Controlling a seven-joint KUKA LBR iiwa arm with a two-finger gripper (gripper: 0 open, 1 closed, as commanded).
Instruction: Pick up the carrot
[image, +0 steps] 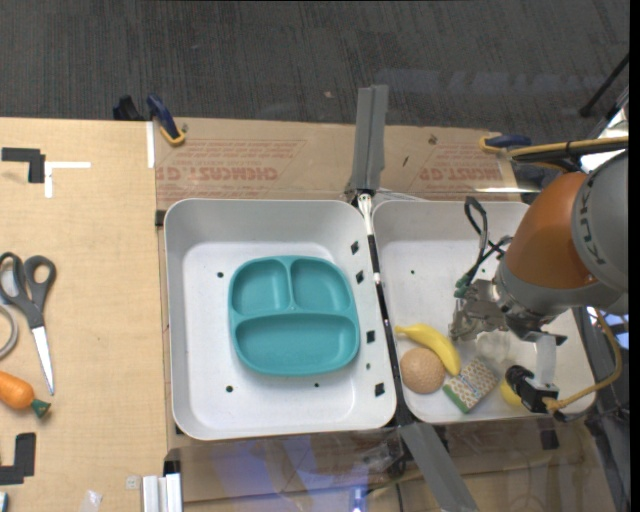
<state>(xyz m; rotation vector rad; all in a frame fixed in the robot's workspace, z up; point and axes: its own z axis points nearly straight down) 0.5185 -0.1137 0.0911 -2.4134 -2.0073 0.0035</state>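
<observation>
I am hovering my gripper (478, 322) over the right bin (430, 240) beside the banana (432, 343); I cannot tell its grip.

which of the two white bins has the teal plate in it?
The left bin. The teal divided plate lies in its middle; the right bin holds the banana and the gripper instead.

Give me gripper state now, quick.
Gripper: cannot be told from this view; it sits low in the right bin, beside the banana.
</observation>
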